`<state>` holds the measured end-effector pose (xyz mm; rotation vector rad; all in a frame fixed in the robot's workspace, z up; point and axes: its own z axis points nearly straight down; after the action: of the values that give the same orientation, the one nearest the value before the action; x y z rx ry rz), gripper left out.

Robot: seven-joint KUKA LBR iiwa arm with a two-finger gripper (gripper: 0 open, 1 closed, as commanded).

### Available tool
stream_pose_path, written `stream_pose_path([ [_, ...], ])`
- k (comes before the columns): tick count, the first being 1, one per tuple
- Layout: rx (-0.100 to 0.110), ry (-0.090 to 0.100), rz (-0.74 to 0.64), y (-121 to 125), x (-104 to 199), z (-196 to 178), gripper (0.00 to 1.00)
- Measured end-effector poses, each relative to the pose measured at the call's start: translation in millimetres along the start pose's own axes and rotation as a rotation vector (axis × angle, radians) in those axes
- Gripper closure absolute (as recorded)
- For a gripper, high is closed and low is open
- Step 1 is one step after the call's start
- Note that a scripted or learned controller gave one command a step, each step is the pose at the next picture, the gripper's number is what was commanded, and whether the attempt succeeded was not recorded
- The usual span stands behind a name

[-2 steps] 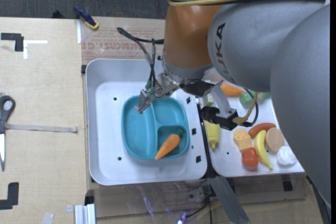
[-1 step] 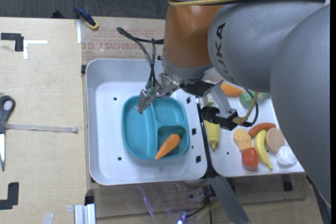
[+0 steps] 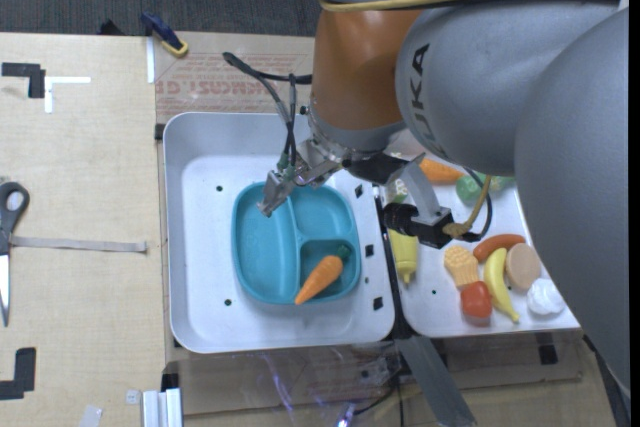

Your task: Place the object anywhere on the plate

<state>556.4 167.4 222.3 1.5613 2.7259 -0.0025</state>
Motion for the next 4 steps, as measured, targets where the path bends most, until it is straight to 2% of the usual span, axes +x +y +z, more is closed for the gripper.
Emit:
stream_pose_path([
  [4, 0.0, 0.0, 0.0, 0.0, 0.0, 0.0, 0.0],
])
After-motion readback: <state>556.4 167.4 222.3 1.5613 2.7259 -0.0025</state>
